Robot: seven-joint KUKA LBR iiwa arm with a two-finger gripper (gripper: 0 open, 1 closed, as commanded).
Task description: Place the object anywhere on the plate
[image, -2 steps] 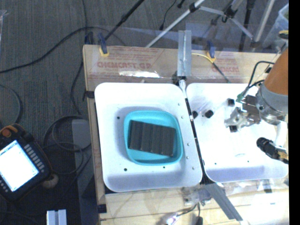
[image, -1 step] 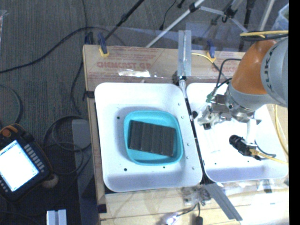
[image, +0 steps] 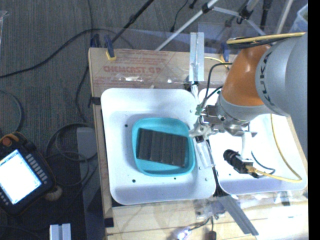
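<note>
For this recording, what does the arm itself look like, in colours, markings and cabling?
The arm is a bulky rounded grey body with dark KUKA lettering and a glossy orange band above the wrist. Below it sits a grey metal wrist block with a small green part. A thin black cable loops beside the wrist. The gripper looks pale and slim.

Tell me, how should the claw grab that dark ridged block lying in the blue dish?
Probably from straight above, closing across the block's shorter sides. It lies flat inside the blue dish, whose raised rim blocks any sideways approach, and the fingers would need room between block and rim. The gripper sits at the dish's right edge.
</note>
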